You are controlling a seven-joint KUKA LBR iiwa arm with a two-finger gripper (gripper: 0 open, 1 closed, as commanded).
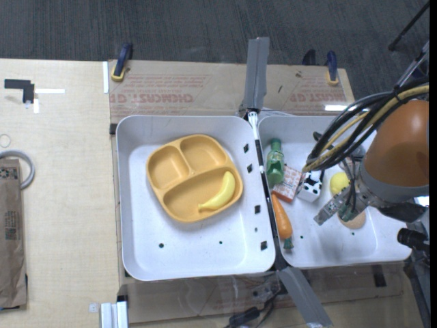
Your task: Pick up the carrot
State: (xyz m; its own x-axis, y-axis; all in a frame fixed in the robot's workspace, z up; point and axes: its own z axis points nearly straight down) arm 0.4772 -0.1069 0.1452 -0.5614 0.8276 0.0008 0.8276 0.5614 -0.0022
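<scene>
Carrot (281,219): orange, tapered, with a small green tip at its lower end; it lies lengthwise along the left wall of the right bin (328,257), just below the snack packet.
Right bin contents: a green bottle (274,161) near the dividing wall, a red-and-white snack packet (289,184), a black-and-white cow toy (312,185), a yellow lemon (339,182).
Left bin (136,203): holds a yellow divided plate (179,176) with a banana (220,193) in its lower compartment.
Arm (401,149): grey with an orange band, reaching in from the right, black and yellow cables looped over it.
End effector (343,209): low over the right bin, right of the carrot and apart from it, just below the lemon; whether it is spread or closed, or grips anything, I cannot tell.
Desk (54,183): pale wood left of the bins, a brown paper bag (10,238) at its left edge.
</scene>
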